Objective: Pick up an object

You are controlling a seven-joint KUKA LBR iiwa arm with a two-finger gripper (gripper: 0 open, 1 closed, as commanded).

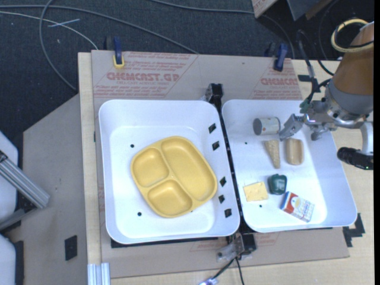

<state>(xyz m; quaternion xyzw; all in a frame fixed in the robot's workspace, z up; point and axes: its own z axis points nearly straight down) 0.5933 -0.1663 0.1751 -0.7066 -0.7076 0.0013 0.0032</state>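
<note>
The gripper (304, 127) hangs over the far right part of the right bin (338, 177), on the end of the grey arm (354, 76) with its orange band. Its two fingers (291, 127) are spread apart, one on each side, and nothing sits between them. It holds nothing.

Just to the left of the gripper lies a small grey can (266, 125) on its side. It is close to the left finger, but I cannot tell if they touch. Right under the gripper, a bit nearer to us, lie two tan things side by side: a pointy cone (272, 152) and a little bread roll (294, 152). The roll is almost straight below the gap between the fingers.

Further toward us from the gripper are three more things. There is a flat yellow cheese slice (256, 191), a dark green round thing (277, 184) just beside it, and a red and white box (297, 206) near the front edge of the bin.

Far to the left of the gripper is the left bin (113, 159). In it sits a yellow tray (173, 176) with three parts, tilted a little.
</note>
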